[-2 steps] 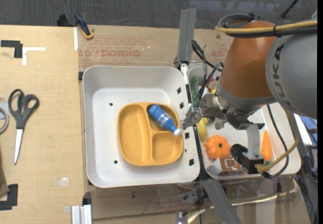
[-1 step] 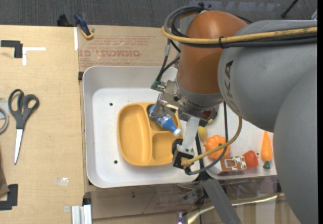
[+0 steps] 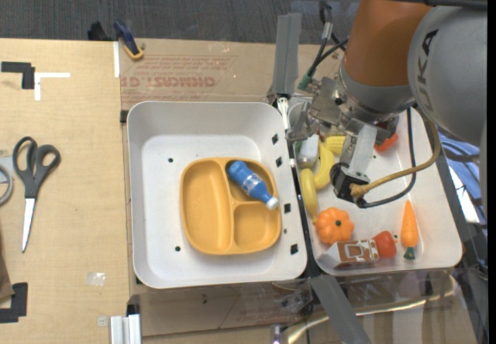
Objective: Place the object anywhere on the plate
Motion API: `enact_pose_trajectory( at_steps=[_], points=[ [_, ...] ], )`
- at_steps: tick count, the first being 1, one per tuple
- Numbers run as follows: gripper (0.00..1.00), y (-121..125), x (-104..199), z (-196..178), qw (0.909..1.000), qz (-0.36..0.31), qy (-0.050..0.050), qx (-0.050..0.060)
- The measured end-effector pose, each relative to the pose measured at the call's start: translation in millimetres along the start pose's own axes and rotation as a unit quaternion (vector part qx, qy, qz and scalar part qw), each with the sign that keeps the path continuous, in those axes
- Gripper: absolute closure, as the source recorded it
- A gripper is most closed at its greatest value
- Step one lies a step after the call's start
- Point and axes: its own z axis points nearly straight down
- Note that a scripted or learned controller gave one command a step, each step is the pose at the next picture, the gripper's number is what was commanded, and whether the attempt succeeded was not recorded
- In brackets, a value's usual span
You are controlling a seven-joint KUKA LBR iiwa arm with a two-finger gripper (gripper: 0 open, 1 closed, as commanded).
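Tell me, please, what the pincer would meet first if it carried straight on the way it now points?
Probably the banana in the right bin: the pincer points down just above it. Depth is unclear, so it might touch the bin floor beside it instead.

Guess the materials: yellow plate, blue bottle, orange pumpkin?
Yellow plate: likely moulded plastic; uniform colour, soft sheen, rounded dividers. Blue bottle: looks like glossy plastic, with a pale cap. Orange pumpkin: probably a plastic or rubber toy; even colour, smooth ribs. I can't tell which.
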Motion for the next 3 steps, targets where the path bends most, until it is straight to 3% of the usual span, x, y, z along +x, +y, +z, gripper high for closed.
enact_pose_trajectory(
  at_steps=[1,2,3],
  points=[
    [1.00,1,0,-6,1.0000,-0.002,-0.004,0.003],
    [0.00,1,0,-6,1.0000,-0.001,-0.004,0.003],
    [0.00,1,-77,-45,0.9989,-0.046,0.001,0.000]
  ],
)
